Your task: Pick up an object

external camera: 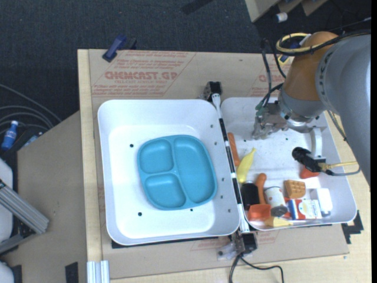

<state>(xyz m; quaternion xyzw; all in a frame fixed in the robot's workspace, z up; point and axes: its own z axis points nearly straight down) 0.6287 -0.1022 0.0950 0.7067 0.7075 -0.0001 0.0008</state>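
Your claw [266,124] hangs over the right bin [247,108], can't tell its state. Toys (banana [245,163], carrot [233,149]) lie below it; blue tray [175,171] in left bin [112,158], cardboard bench [141,75], dark carpet [59,16] around.

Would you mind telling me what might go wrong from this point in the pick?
1. The gripper hangs over a bare part of the right bin, away from the toys, so closing here would likely grab nothing.
2. The toys are crowded at the near end: the yellow banana, orange carrot and small can lie close together, so a grasp may catch two or push one aside.
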